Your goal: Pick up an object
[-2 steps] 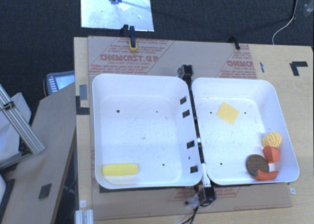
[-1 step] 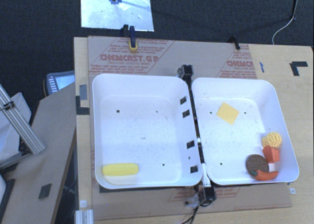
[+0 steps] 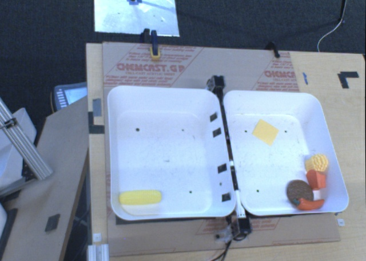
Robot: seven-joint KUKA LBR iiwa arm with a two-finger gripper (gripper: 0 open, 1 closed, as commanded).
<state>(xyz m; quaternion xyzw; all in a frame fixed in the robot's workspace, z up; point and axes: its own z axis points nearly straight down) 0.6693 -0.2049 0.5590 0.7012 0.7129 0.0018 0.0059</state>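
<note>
A long yellow piece (image 3: 140, 197) lies flat near the front left corner of the left bin (image 3: 166, 97). In the right bin (image 3: 269, 98) a flat pale-yellow square (image 3: 265, 131) rests toward the back middle. Crowded into that bin's front right corner are a small yellow corn-like piece (image 3: 318, 162), an orange-red block (image 3: 316, 179), a round brown disc (image 3: 298, 191) and a thin orange strip (image 3: 310, 204) lying along the front rim.
The two bins meet at a black hinged divider (image 3: 225, 139). They stand on a cardboard sheet (image 3: 189, 65) clipped to the wooden bench. A metal plate (image 3: 136, 2) lies beyond the bench, and an aluminium rail (image 3: 23, 145) leans at the left.
</note>
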